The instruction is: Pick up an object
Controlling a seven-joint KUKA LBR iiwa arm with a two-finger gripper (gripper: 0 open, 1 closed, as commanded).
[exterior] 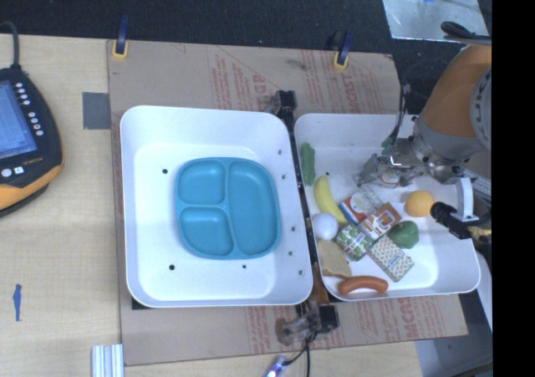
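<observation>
Gripper (378, 168) sits low over the right bin (456, 279), at its far right part, metal fingers pointing left toward the bin's middle; whether they are spread or closed cannot be told from this angle, and nothing is seen between them. Arm (456, 112), grey with orange band, comes in from the right above the bin's far corner. All loose items lie in the right bin. Relative to the banana (324, 198), which lies lengthwise along the bin's left side: green pickle (308, 162) just beyond it, toward the far wall; white egg (323, 226) touching its near end; tan bread slice (334, 261) nearer still; sausage (362, 286) against the bin's near wall. Right of the banana, a cluster of small printed cartons (372, 229) lies in the bin's middle, just near-side of the gripper and close below its fingertips, not touching as far as can be seen. Further right of the banana, an orange (419, 201) and a green lime (405, 233) sit beside the cartons, near the gripper body. Left bin (142, 275) holds a blue divided plate (227, 206), well apart from the banana. Teach pendant (25, 145) lies on the bench, far left.
</observation>
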